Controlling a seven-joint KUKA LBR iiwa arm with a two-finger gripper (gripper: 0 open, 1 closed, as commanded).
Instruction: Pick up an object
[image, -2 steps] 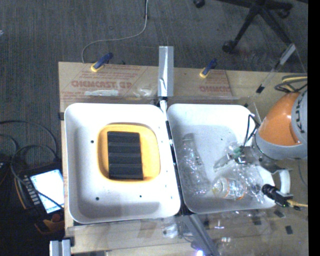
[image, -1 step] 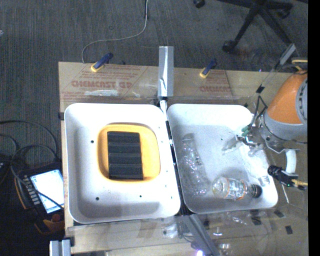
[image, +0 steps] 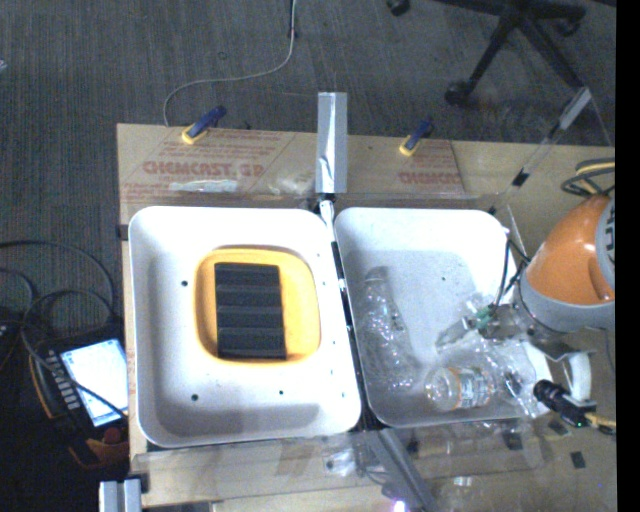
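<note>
Well, hand (image: 487, 322) over clear bottles (image: 460, 385) in rt bin (image: 420, 235); grip state unclear.

Two white bins sit side by side on a brown bench (image: 150, 170). The left bin (image: 160, 400) holds a yellow tray (image: 207, 300) with a black block (image: 250, 310) lying in it. The block has grooves running across it. The right bin (image: 430, 235) holds clear plastic bottles. One bottle (image: 380, 325) lies near the bin's left side. Another bottle (image: 462, 385) lies near the front, and it has an orange band on it. More crumpled clear plastic (image: 478, 330) lies by the right wall. The arm (image: 572, 270) comes in from the right, with its orange part over the bin's right edge. Two blue and yellow clamps (image: 203, 123) grip the bench's far edge. A dark carpet (image: 60, 120) lies around the bench.
</note>
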